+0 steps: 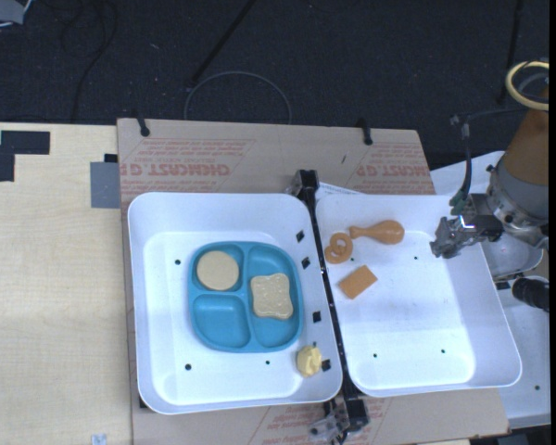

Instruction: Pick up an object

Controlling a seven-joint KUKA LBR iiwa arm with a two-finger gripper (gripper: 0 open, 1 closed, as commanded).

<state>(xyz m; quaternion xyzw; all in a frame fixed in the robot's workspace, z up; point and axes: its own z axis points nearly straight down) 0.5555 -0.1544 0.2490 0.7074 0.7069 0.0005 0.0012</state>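
Claw (447, 239), finger state unclear, hovers at right bin's (486, 369) edge; orange pear-shaped toy (378, 234) lies lengthwise left-right

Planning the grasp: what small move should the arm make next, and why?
Probably slide the gripper left across the right bin toward the orange block. It sits at the bin's right edge, apart from the block, which lies alone on bare floor below the pear-shaped toy.

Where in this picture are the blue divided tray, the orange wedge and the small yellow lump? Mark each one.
blue divided tray (224, 327): camera view, on its bare lower-left compartment.
orange wedge (358, 282): camera view, on the middle of its top face.
small yellow lump (309, 361): camera view, on its centre.
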